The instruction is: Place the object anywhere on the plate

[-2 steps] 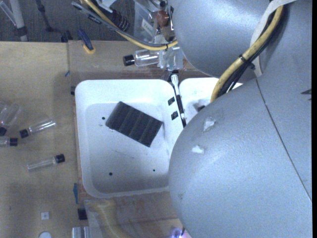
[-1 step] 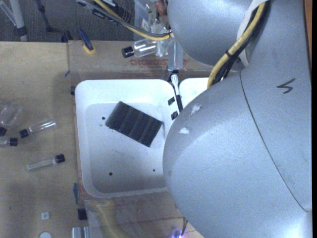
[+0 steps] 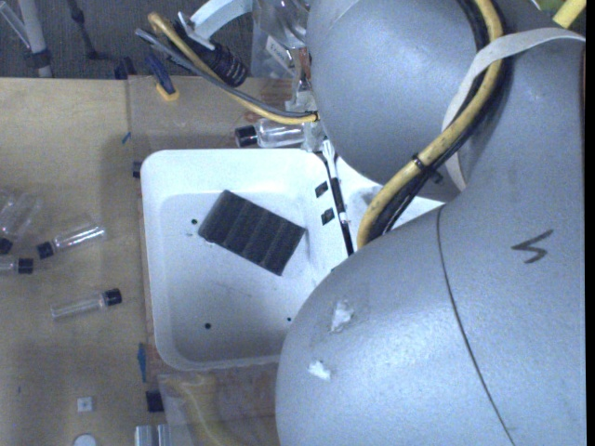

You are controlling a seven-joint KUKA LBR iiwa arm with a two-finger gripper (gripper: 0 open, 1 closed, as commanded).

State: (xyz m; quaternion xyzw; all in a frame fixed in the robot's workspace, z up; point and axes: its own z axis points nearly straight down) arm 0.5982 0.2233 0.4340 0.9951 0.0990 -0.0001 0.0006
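Well to the left of the tool and nearer the camera, two clear vials with black caps (image 3: 79,238) lie on the bare tabletop (image 3: 65,137), apart from each other. Closer to the tool sits a white bin (image 3: 153,249). A dark ribbed plate (image 3: 253,231) lies flat and askew on the bin's floor, below and slightly left of the tool. Another capped vial (image 3: 270,136), clear with a black cap, lies on its side at the bin's far rim, just under the tool; it does not touch the plate. The tool (image 3: 299,86) hangs at the top of the view amid yellow and black cables (image 3: 209,56), and I cannot tell whether it is open or closed. To its right, the grey arm (image 3: 446,323) covers the bin's right edge.
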